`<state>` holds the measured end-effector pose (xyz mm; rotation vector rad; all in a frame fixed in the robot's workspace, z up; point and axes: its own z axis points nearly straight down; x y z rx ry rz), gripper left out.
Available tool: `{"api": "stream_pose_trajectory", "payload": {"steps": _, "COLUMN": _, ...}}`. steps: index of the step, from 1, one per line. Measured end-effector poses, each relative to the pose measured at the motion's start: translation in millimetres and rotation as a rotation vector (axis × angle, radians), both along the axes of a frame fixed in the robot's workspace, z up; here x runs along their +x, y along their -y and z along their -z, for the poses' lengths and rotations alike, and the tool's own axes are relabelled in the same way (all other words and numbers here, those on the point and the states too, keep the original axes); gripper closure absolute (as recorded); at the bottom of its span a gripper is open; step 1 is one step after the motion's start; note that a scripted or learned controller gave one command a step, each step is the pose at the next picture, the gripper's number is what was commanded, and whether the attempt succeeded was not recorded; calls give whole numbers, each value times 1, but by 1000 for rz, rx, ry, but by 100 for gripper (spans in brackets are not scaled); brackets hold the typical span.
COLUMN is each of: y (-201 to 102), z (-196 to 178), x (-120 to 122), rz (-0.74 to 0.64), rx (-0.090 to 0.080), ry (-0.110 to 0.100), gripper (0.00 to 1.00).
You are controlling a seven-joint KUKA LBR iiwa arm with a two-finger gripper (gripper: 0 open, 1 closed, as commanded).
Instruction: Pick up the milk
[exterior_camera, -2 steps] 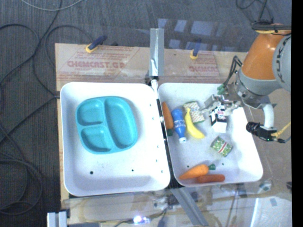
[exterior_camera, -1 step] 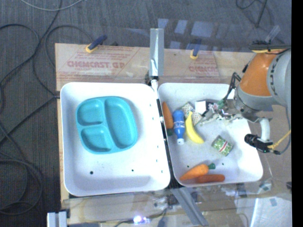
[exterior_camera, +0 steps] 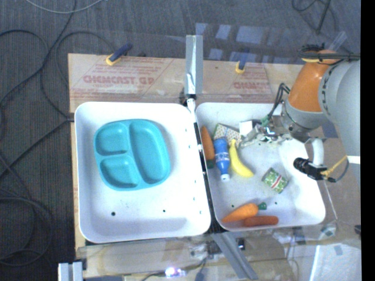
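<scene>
The tabletop point(exterior_camera: 88, 81), a brown board with red lettering, carries two white bins: the left bin point(exterior_camera: 88, 215) and, touching its right side, the right bin point(exterior_camera: 304, 209).

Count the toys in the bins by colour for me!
Blue: 2, plate, bottle
Orange: 2, carrots
Yellow: 1, banana
Red: 1, sausage
Green and white: 1, small carton
Total: 7
</scene>
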<state>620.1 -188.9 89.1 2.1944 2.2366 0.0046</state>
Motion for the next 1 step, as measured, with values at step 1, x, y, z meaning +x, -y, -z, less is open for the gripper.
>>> {"api": "stream_pose_trajectory", "payload": {"steps": 1, "y": -1, "z": -11, "x": 1, "rz": -1, "rx": 0, "ry": 4, "gripper": 100}}
